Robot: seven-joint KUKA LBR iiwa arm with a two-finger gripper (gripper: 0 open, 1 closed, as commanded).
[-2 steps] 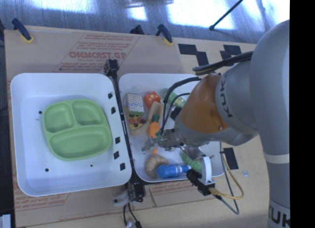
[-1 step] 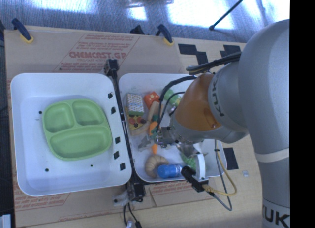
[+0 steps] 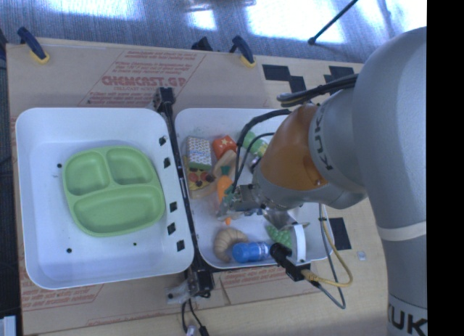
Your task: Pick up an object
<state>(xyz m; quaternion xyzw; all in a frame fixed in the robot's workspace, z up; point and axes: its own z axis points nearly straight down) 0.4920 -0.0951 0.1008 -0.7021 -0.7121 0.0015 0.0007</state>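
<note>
Objects lie heaped in the right bin (image 3: 190, 120): a croissant (image 3: 229, 239) beside a blue bottle (image 3: 250, 252), a small box (image 3: 199, 152) farther back. The gripper (image 3: 238, 200) is down among them; whether its jaws are wide or narrow cannot be told. The left bin (image 3: 32, 182) bears a green divided plate (image 3: 112, 190). Both rest on a cardboard-covered bench (image 3: 138, 73), sunlit floor (image 3: 109, 1) beyond.

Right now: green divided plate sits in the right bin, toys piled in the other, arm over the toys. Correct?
Not quite. The camera view shows the green divided plate in the left bin, not the right. The toys are piled in the right bin, and the arm is over them.
</note>
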